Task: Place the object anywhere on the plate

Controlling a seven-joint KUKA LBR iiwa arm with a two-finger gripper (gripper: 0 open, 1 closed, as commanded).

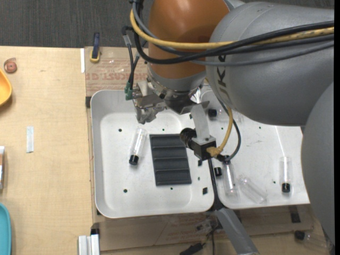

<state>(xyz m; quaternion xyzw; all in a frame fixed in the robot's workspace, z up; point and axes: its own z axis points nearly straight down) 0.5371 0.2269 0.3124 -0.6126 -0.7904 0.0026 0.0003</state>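
Observation:
A black ribbed plate lies flat in the middle of the left white bin. A clear tube with a black cap lies on the bin floor just left of the plate, apart from it. My gripper hangs over the back of the left bin, above and slightly behind the tube's clear end. The orange wrist band and grey arm hide most of the gripper's body.
The right bin holds three more clear tubes: one at the far right, one by the divider, one near the front. Cables and a black bracket hang over the plate's right edge. A wooden bench lies to the left.

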